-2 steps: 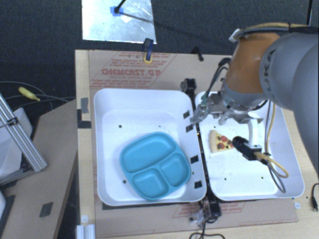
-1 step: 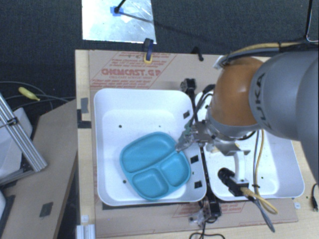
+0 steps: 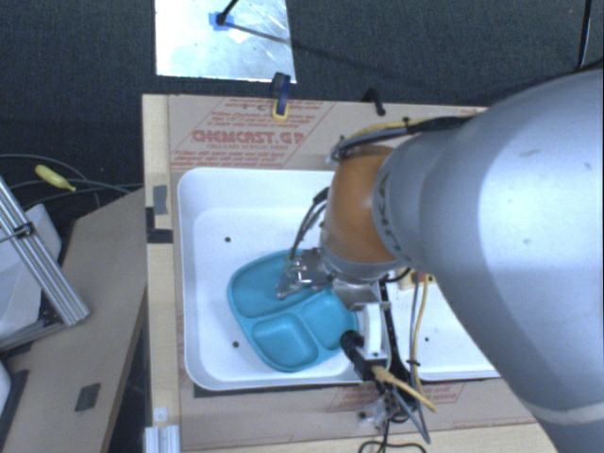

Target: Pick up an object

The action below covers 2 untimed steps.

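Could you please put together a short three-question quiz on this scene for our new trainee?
1. True or false: the blue divided tray lies in the left white bin.
2. Multiple choice: where is the gripper seen? A) over the cardboard sheet behind the bins; B) over the blue divided tray's upper part; C) over the wooden bench edge at the left.
3. Fill in: the band above the arm's wrist is coloured ____.

Key: 1 true; 2 B; 3 orange.
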{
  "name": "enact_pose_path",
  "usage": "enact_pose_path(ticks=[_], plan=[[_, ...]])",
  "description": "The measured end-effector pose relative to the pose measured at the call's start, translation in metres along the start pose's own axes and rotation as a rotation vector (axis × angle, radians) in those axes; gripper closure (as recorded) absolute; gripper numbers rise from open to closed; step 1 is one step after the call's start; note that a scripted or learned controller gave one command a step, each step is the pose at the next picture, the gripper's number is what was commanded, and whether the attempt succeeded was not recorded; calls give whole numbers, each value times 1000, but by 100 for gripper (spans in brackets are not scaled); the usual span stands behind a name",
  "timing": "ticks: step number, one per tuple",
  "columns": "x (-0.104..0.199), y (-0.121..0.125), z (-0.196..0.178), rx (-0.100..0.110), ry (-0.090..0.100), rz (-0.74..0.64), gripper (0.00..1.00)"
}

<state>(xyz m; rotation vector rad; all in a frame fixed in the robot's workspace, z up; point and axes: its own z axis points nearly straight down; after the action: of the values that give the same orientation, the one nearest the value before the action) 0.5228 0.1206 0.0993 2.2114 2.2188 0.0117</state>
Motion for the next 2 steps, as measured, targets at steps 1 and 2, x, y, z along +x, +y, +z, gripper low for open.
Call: enact_pose_path(ticks=[1, 2], plan=[[34, 101, 15, 6, 2, -4, 0], [44, 33, 13, 1, -7, 7, 0]])
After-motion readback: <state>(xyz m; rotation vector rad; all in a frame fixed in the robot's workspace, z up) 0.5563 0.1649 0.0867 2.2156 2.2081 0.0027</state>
